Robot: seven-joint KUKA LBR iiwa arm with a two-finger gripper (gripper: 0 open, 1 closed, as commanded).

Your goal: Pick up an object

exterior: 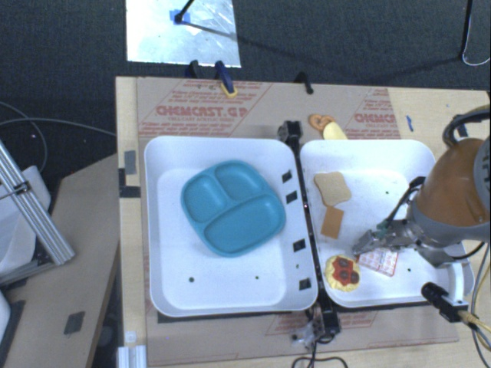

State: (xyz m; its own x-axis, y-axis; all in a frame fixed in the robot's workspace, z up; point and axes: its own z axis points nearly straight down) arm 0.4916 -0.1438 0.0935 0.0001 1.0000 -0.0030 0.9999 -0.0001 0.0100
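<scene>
We see a cardboard-covered bench (253,102) bearing two white bins: the left bin (165,228) just beside the right bin (383,153).

A divided plate (233,217) is lying in the left bin (165,159); toast (332,188), cracker (332,222), pizza (343,273) and a card (379,262) are sitting in the right bin (418,156).

dark carpet floor (61,37), silver sheet (182,21), cardboard-topped bench (253,102)
</scene>
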